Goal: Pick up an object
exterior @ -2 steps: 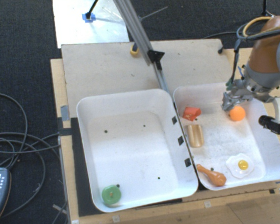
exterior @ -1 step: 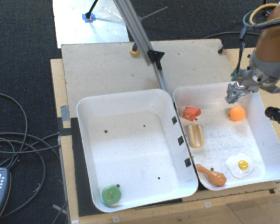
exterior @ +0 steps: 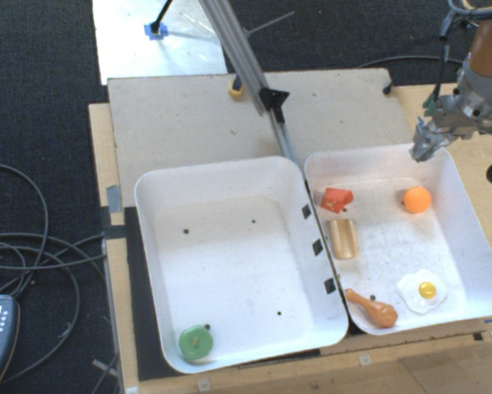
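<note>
Nearest row, along the front edge of the tabletop:
- Green round disc, lying flat at 7 o'clock in the left bin; nothing else lies in that bin apart from a few dark specks.
- Toy chicken drumstick, brown-orange, at 7 o'clock in the right bin.
- Toy fried egg, white with a yellow yolk, at 5 o'clock in the right bin, just beside the drumstick but apart from it.

Middle row:
- Tan cylindrical block, lying along the left wall of the right bin at 9 o'clock.
- Red toy piece, just beyond the block at 10 o'clock; exact kind too small to tell.
- Orange ball, at 1 o'clock in the right bin, well apart from the other items.

Far row:
- Gripper, over the far right corner of the right bin at 1 o'clock, just beyond the orange ball. How its jaws stand cannot be made out; nothing shows between them.

Progress, as judged: no pick is made yet. All items rest in the bins. The orange ball is the closest candidate; descent, closing and lift all remain.

Writing: no readable brand, label or text on any item.
</note>
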`<state>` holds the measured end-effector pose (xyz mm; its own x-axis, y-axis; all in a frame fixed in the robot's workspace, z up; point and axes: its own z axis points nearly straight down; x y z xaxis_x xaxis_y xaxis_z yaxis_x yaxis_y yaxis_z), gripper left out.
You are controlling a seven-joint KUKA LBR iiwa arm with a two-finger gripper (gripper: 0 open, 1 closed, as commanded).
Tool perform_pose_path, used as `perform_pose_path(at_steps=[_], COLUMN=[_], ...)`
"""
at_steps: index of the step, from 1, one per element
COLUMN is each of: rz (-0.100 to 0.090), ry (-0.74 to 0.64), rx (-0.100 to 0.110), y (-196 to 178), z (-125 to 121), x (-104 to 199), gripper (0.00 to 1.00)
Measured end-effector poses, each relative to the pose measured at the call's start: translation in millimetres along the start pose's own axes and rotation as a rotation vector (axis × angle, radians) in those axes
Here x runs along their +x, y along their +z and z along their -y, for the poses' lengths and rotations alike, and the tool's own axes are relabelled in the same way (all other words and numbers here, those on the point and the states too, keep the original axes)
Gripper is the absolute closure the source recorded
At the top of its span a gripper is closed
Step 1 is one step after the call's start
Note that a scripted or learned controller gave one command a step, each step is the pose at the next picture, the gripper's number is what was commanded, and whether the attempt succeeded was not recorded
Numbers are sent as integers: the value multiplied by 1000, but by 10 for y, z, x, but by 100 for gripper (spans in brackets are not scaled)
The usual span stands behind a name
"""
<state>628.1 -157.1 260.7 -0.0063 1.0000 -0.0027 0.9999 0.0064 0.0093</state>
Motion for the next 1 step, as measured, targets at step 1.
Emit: perform_pose_path(at_steps=[1], rz=[-1], ry=[0], rx=[5], y=[-108], z=[-12], x=[-1], gripper=[100])
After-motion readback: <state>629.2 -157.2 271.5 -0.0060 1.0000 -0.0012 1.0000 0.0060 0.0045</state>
